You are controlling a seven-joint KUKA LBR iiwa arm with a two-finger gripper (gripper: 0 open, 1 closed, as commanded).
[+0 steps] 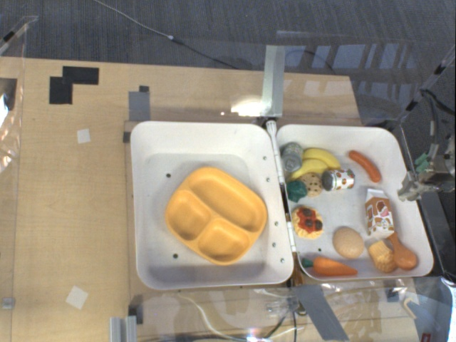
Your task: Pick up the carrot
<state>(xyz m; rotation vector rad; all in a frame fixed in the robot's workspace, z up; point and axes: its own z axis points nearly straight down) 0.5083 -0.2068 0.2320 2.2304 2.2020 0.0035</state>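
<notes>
We are viewing the carrot lying along the near wall of the right bin, its long axis running left to right, taper pointing right. Further right, the gripper is hovering over the bin's rim; we cannot tell its opening.

Carrot: smooth, slightly glossy orange plastic. Divided plate: matt yellow plastic. Bins: smooth white plastic, faint sheen. Bench top: pale matt wood. Can: shiny metal ends. Egg: matt tan
</notes>
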